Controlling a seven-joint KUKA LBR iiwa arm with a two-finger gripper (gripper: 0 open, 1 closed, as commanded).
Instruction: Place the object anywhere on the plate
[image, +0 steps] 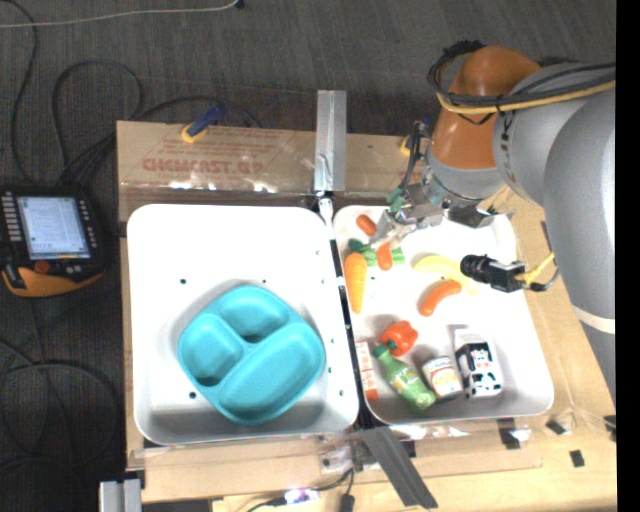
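The end effector (400, 215), its grip state impossible to tell, hangs over the right bin's (520, 330) far corner, with the blue sectioned plate (252, 352) lying well leftward in the left bin (160, 300).

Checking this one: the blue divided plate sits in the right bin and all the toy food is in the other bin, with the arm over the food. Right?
Not quite. The camera view shows the blue plate in the left bin, not the right. The toy food, such as the carrot, lies in the right bin, with the arm over it.
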